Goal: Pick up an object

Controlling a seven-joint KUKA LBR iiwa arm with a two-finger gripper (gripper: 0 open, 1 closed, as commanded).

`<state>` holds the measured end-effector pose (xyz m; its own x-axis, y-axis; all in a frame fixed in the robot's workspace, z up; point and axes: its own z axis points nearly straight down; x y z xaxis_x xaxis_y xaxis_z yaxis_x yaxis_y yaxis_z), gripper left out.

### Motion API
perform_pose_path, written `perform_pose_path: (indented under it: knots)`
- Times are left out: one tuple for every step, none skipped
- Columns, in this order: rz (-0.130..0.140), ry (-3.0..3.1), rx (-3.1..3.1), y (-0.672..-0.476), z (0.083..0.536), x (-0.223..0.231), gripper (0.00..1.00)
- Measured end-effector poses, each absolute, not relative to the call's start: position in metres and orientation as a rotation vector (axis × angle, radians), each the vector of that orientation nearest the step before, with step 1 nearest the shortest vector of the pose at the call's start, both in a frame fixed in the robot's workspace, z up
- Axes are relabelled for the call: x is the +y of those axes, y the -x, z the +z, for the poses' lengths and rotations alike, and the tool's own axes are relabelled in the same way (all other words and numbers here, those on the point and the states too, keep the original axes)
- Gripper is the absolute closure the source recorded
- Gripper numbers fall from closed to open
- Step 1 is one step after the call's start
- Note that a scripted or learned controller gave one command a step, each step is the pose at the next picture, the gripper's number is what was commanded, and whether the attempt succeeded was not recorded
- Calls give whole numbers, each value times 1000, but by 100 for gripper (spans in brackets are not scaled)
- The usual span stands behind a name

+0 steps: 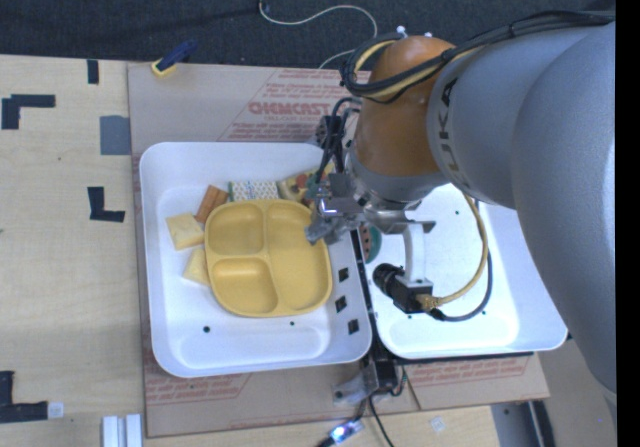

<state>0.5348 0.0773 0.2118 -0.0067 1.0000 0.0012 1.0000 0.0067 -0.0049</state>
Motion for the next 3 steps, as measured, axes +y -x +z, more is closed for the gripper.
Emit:
perform_pose_path:
  knots:
    - [2, 2218, -2222, -528, 225, 74, 100]
    - [3, 2215, -2224, -528, 223, 95, 100]
    - [2, 2218, -2222, -536, 228, 85, 100]
